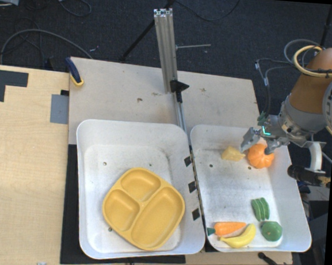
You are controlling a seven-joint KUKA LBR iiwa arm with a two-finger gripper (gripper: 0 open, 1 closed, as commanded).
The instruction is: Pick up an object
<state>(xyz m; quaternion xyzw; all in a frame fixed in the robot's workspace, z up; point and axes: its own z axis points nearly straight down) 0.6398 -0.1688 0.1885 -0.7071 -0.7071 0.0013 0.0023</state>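
One round orange plastic toy fruit [260, 157] sits in the right white bin [299, 195], directly under the two-finger gripper [261, 144], whose spread fingers straddle its top. It is probably light, rigid and slick; gripping across its widest part seems safest.

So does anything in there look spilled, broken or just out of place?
Nothing looks spilled or broken. The yellow divided plate sits at an angle in the left bin, bearing no food. All the toy food is in the right bin: the pincer is at the orange, and the rest is bunched in the near corner.
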